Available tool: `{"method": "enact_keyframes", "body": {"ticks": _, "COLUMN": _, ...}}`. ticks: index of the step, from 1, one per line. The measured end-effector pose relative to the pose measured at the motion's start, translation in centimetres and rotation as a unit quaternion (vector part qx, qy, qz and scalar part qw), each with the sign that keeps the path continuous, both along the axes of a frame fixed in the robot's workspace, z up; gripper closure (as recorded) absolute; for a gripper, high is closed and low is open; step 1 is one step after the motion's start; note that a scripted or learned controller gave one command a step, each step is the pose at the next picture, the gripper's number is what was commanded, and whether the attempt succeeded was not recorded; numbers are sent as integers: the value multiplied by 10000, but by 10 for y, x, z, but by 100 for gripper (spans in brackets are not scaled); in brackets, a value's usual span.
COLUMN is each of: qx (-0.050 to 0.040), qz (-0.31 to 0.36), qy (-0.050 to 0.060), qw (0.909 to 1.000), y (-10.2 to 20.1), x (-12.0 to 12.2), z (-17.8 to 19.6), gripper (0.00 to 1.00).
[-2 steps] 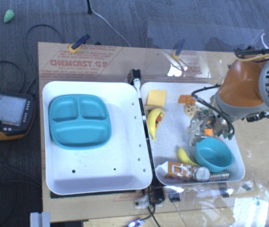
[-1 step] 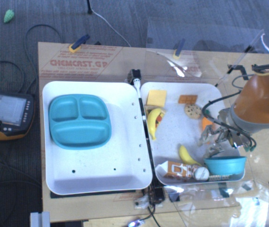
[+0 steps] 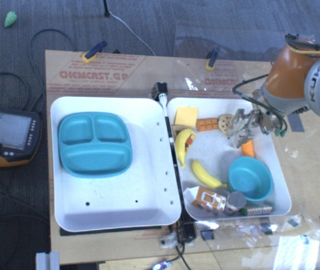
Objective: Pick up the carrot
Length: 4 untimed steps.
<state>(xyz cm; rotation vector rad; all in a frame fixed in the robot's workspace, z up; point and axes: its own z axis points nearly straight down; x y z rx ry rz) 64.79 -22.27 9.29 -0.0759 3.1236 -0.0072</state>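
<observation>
At the near rim of the right bin (image 3: 284, 204), a jumble of small packets and a grey can (image 3: 236, 199) lies closest to the lens. The carrot (image 3: 248, 148), a short orange piece, sits toward the bin's right side, just beyond the rim of the blue bowl (image 3: 250, 177) and partly under the gripper (image 3: 243, 133), which hangs directly above its upper end. Whether the tool is spread wide or closed cannot be told from this angle, and nothing shows the carrot held. A round cracker (image 3: 225, 121) and an orange-brown block (image 3: 207, 125) lie just to the carrot's left, with a yellow cheese block (image 3: 186, 117) beyond them, and two bananas (image 3: 207, 175) lie toward the bin's middle. The left bin (image 3: 149, 207) carries a blue divided plate (image 3: 94, 143). The risk, on this evidence: the carrot lies so close to the bowl that a descending finger could strike the rim, nudging the bowl or pushing the carrot aside so the grasp closes on nothing
</observation>
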Motion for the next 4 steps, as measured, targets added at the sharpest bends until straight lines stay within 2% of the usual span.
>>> {"method": "enact_keyframes", "body": {"ticks": 1, "qx": -1, "qz": 201, "qy": 25, "qw": 9998, "y": -1, "x": -52, "z": 44, "gripper": 100}}
{"method": "enact_keyframes", "body": {"ticks": 2, "qx": 11, "qz": 173, "qy": 9, "qw": 9998, "y": 57, "x": -34, "z": 133, "gripper": 100}}
{"method": "enact_keyframes", "body": {"ticks": 3, "qx": 17, "qz": 964, "qy": 92, "qw": 9953, "y": 46, "x": -122, "z": 87, "gripper": 100}}
{"method": "enact_keyframes", "body": {"ticks": 4, "qx": 5, "qz": 959, "qy": 61, "qw": 9954, "y": 47, "x": -120, "z": 98, "gripper": 100}}
